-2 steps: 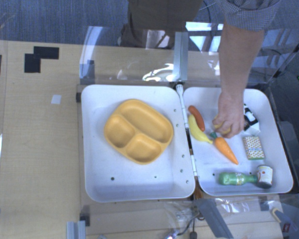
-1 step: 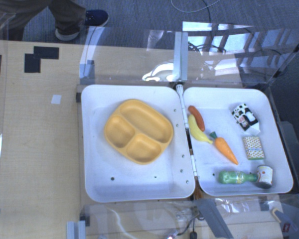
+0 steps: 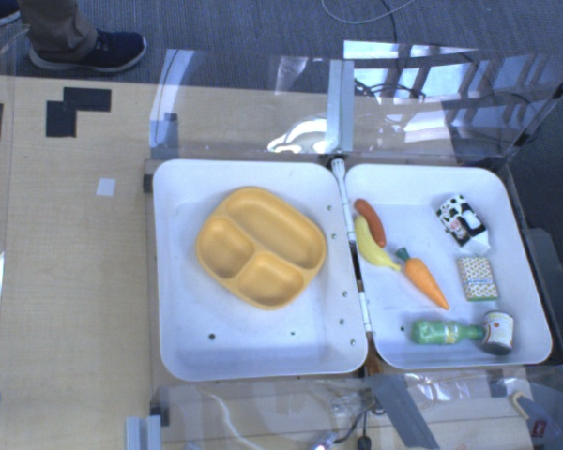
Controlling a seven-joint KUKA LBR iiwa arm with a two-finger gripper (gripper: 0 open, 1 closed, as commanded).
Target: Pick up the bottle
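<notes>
Bench [image 3: 66, 279] w/ two white bins [image 3: 169, 279]

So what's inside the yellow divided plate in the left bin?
The yellow plate shows three bare compartments, no food. The white bin floor beneath the plate is covered.

Green bottle [image 3: 447, 332], orange carrot [image 3: 422, 280], yellow banana [image 3: 372, 247], black-and-white cow-patterned carton [image 3: 463, 220].

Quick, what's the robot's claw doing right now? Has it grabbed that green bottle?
Gripper: cannot be told.
Green bottle: lying in the right bin, nothing holding it.
</notes>
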